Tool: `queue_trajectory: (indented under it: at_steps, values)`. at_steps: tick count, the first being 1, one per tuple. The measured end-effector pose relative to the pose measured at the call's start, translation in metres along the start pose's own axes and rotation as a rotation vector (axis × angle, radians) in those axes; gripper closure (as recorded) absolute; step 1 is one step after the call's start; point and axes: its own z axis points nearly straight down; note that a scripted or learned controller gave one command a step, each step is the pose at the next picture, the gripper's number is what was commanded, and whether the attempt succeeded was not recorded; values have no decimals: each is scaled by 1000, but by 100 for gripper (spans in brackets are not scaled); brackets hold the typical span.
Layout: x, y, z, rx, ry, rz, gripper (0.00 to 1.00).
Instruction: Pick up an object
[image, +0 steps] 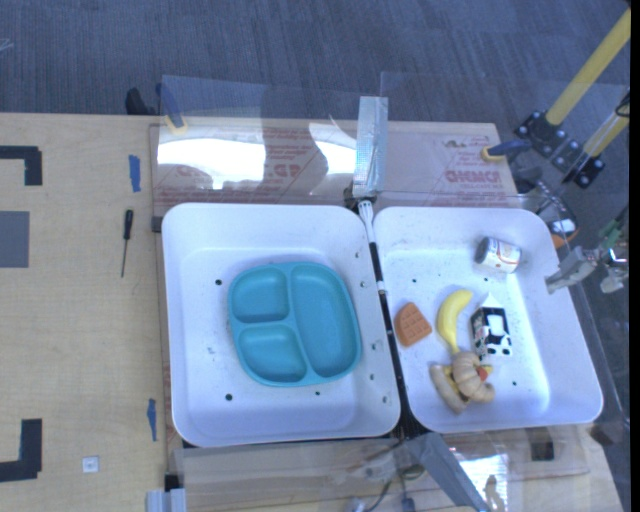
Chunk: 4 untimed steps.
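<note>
The right bin (560, 395) holds the candidates: a toy banana (456, 317) near its middle, an orange waffle-like biscuit (411, 325) just left of it, a black-and-white cow-like figure (491, 333) just right of the banana, a tan croissant-like pastry (461, 381) nearer the front, and a small silver-and-white can-like piece (498, 254) lying toward the far side. The left bin (190, 400) carries a teal divided plate (293, 322). The gripper (580, 265) sits at the right bin's far right rim, well apart from the objects; how far its claw is open I cannot tell, and nothing is visible in it. The banana looks the likeliest pick: probably light, rigid, smooth plastic, so somewhat slippery. Taking it across its narrow middle, jaws square to the curve, seems safest.
</note>
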Motion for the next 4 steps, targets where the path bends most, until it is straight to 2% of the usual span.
queue_trajectory:
  at_steps: [1,2,3,4]
  values:
    - [18,-38,106,9,3,1,0]
    - [64,26,173,-8,-2,-4,0]
    - [63,26,163,-9,-3,-1,100]
    - [143,52,65,-11,2,-9,100]
